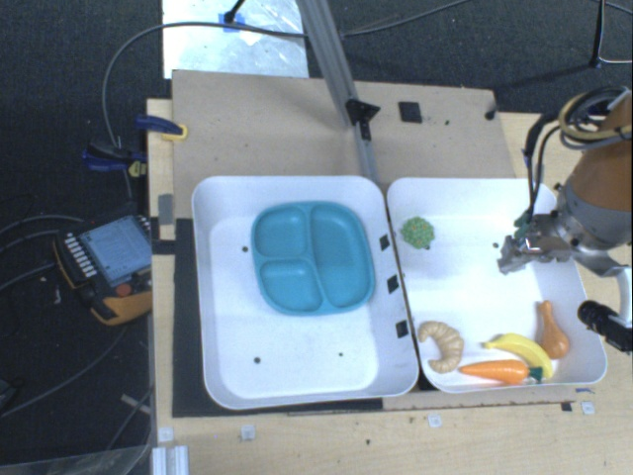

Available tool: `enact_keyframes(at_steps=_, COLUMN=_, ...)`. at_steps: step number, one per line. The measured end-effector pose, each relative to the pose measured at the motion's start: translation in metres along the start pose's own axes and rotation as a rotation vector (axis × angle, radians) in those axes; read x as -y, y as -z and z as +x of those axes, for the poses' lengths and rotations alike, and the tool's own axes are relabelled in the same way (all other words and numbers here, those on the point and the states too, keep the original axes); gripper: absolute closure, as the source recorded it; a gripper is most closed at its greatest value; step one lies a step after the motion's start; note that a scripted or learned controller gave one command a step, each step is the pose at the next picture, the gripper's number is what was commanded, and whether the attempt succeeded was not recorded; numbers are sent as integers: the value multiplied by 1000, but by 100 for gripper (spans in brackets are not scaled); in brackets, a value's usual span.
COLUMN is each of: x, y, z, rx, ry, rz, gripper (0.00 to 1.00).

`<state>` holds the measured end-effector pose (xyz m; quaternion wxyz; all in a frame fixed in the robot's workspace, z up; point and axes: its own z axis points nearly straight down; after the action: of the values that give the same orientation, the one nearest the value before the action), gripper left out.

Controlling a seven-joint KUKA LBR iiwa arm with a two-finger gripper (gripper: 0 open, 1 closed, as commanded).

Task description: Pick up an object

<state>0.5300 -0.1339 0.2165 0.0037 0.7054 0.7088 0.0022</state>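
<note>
The right bin [465, 295] holds a green broccoli floret [417, 232] near its far left corner. Along its near edge lie a tan croissant [442, 344], an orange carrot [495, 371], a yellow banana [519, 348] and a brown drumstick [552, 331]. My gripper [518, 253] hangs over the right side of this bin, above bare floor and well apart from every item. Nothing shows between its fingers.
The left bin [227, 344] carries a blue divided plate [313, 257]. A grey pole [331, 57] slants over the far side of the bench. Clamps [158, 127] and a handheld controller [109, 265] lie off the bench at left.
</note>
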Motion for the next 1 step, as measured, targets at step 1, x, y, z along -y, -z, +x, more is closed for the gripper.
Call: enact_keyframes(at_steps=1, x=-1, y=20, z=0, rx=-1, ry=0, rz=4, gripper=100)
